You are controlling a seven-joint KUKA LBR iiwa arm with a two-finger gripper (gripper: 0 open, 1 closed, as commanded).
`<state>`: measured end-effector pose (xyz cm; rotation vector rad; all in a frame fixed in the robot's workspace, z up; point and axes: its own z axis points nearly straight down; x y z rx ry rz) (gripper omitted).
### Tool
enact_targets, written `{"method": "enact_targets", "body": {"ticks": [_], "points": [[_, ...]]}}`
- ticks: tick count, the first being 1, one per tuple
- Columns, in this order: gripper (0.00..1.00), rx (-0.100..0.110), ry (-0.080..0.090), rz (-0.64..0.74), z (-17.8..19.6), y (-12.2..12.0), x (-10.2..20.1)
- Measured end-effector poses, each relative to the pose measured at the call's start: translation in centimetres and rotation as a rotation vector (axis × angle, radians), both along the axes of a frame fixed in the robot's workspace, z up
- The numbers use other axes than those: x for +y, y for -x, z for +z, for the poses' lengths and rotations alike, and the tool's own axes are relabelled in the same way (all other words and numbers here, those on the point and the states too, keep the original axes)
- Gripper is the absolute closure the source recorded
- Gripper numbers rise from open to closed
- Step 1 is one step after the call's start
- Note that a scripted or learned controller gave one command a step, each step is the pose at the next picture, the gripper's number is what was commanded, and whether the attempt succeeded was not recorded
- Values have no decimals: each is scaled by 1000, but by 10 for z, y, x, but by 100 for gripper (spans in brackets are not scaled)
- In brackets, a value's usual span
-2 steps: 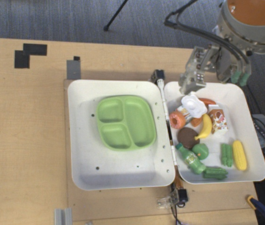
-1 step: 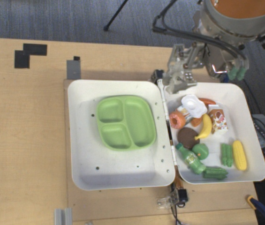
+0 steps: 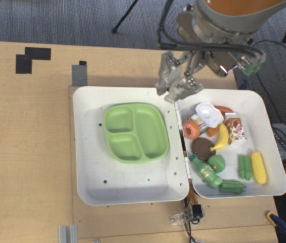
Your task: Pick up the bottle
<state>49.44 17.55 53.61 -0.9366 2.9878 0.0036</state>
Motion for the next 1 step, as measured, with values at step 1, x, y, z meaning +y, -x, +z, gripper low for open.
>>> {"method": "enact_targets", "body": {"ticks": [1], "points": [[100,5,3,-70,-142,-41,-20]]}}
